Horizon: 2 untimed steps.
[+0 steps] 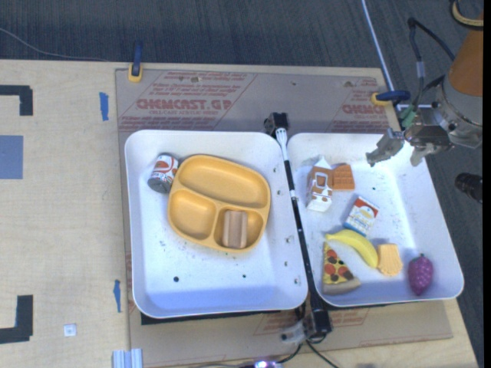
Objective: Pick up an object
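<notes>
Most of the grey arm is cut off at the right edge; only its orange band and wrist show. The gripper [397, 153] hangs over the far right corner of the right bin [441, 205], its 2 fingers spread apart with nothing between them. Below and left of the jaws lie a small milk carton [320, 185] touching an orange cracker [343, 177], then a small white box [361, 214], a banana [354, 245], a pizza slice [338, 270], a cheese wedge [390, 260] and purple grapes [420, 274]. Far left of the jaws, the left bin [146, 274] holds a yellow divided plate [217, 202] and a tipped can [163, 172].
</notes>
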{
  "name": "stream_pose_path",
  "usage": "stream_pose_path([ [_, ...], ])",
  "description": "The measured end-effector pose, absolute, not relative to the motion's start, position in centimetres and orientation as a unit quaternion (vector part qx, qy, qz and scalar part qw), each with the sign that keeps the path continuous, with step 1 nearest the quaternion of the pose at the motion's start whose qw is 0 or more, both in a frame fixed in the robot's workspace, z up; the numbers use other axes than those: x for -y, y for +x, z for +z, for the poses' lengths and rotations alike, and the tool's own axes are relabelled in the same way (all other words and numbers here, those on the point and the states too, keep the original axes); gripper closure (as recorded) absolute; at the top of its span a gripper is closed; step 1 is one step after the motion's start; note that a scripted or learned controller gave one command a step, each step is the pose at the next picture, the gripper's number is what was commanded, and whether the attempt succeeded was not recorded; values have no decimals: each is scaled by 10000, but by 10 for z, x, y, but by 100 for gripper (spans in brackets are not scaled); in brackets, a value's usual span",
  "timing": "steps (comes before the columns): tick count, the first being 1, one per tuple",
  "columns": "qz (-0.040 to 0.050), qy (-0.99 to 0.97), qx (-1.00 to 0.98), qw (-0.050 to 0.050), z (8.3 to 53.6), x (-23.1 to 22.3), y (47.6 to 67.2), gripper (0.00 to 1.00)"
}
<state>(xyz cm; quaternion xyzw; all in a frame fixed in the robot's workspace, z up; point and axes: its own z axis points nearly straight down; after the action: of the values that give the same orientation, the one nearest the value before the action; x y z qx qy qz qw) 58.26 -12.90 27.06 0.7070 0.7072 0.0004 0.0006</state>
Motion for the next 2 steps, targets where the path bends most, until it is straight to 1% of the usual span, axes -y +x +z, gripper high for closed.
stream_pose_path([
  [1, -6, 7075, -7067, -10, 129, 146, 524, 0],
  [2, 32, 7077, -7065, 56, 90, 104, 512, 0],
])
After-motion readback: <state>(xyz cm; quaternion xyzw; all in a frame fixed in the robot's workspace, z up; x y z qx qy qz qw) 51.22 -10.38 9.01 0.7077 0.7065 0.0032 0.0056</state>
